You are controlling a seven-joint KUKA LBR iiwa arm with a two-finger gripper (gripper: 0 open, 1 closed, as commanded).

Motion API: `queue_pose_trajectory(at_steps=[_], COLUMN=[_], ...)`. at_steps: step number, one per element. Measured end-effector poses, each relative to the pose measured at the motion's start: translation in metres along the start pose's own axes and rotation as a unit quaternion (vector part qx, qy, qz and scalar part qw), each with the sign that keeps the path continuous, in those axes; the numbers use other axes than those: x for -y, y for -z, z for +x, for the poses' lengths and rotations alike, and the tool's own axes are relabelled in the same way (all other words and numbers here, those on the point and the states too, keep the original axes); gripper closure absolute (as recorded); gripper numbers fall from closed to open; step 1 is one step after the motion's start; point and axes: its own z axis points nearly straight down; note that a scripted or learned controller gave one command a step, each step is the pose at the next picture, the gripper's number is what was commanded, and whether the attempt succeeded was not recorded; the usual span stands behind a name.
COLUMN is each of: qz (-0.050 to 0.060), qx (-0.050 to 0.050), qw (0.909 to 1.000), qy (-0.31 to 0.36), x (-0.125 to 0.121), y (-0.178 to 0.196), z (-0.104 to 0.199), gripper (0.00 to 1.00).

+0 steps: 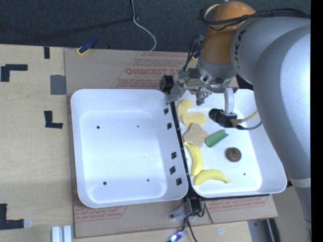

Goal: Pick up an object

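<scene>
The pincer (202,96) hangs over the upper part of the right bin (262,178), and whether it is open I cannot tell. The objects (199,135) lie below it, centre-right of the frame, ungrasped. I judge this the approach; next, descend on one

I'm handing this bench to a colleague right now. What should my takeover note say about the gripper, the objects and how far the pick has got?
Gripper: over the far end of the right bin, near the divider; open or shut cannot be judged, nothing seen held.
Objects, all in the right bin: yellow pieces just below the gripper, tan biscuit, green piece, brown round piece, two bananas toward the near end.
Left bin: no objects seen.
Done: arm positioned above the pile.
Left: grasp and lift one object.
</scene>
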Motion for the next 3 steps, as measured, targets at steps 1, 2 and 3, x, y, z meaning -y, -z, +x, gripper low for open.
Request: queue_pose_trajectory(at_steps=[1,2,3], qz=[0.000,0.001,-0.008], qx=[0.000,0.000,0.000], qw=[1.0000,1.0000,1.0000], qy=[0.001,0.001,0.001], x=[-0.014,-0.013,0.001], y=[-0.002,0.008,0.144], z=[0.032,0.030,0.056], gripper=[0.00,1.00,1.00])
